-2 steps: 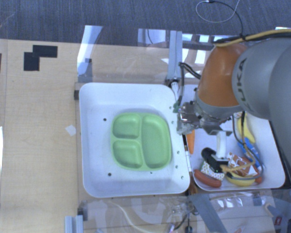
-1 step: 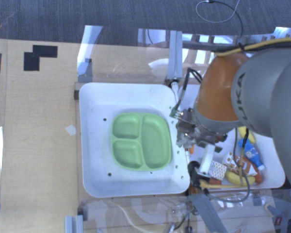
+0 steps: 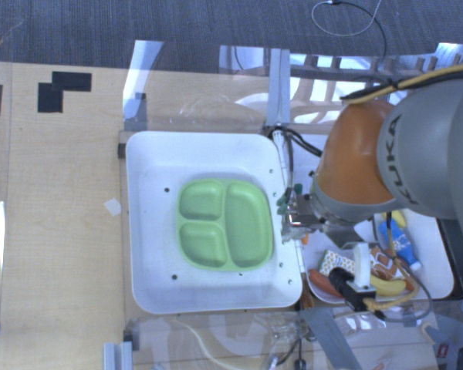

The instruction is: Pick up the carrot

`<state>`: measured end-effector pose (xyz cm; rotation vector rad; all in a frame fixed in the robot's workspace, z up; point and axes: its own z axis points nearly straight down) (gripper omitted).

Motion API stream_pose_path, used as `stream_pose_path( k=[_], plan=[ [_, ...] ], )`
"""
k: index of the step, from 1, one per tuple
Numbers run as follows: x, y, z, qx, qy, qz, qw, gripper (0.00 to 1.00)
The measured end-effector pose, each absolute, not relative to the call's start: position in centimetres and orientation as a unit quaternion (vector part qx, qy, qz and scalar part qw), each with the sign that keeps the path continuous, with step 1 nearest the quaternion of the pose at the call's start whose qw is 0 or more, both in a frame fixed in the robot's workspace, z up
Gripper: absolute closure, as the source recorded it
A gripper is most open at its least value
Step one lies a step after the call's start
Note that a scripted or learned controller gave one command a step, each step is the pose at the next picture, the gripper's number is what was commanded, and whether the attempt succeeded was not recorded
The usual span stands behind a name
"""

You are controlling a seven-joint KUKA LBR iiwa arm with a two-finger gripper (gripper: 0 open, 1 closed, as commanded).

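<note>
While hand [image 3: 292, 217] hangs, carrot [image 3: 322, 285] lies apart

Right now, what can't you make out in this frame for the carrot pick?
- Gripper: under the arm in the camera view; finger state unreadable.
- Carrot: not identifiable in the pile in the right bin; items small and overlapping.
- Most of the right bin: covered by the arm.

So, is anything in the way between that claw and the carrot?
Unclear: I cannot pick out the carrot. The gripper sits by the wall between the bins; the toys lie heaped in the right bin, partly under the arm.
</note>
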<state>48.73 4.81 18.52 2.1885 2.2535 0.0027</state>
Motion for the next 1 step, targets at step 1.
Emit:
stream_pose_path(
  k=[1],
  plan=[
    [48.83,0.33,19.27,0.713,0.701,0.0020,0.002,1.00]
  ],
)
